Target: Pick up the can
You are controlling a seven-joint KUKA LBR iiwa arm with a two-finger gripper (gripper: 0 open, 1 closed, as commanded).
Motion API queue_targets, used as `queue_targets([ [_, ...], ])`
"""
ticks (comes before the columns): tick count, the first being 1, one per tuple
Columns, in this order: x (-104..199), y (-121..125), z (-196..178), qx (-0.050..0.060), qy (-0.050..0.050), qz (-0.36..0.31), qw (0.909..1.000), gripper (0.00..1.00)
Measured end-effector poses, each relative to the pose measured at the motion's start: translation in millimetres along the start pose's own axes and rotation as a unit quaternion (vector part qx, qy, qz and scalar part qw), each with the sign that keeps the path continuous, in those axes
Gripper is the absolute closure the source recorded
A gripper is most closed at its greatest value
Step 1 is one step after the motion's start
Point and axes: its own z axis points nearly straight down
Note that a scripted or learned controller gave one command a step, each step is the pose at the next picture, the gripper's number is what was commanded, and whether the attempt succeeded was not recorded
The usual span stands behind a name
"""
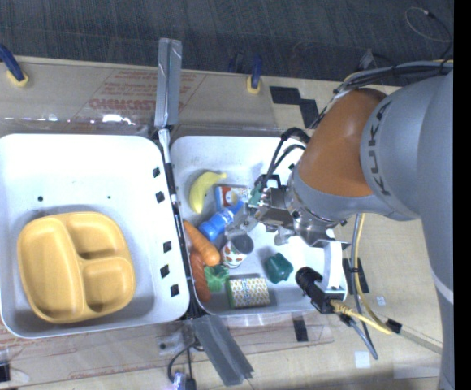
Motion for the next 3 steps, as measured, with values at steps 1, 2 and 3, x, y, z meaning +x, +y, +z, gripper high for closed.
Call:
queue_targets([
  [1,-17.9,67.6,98.1,0.0,0.0,0.063,0.998,0.0],
  [2,-37.5,14.9,133.7,0.0,0.0,0.055,0.9985,0.0],
  [3,-36.9,13.8,124.8,0.003,0.0,0.052,0.9986,1.0],
])
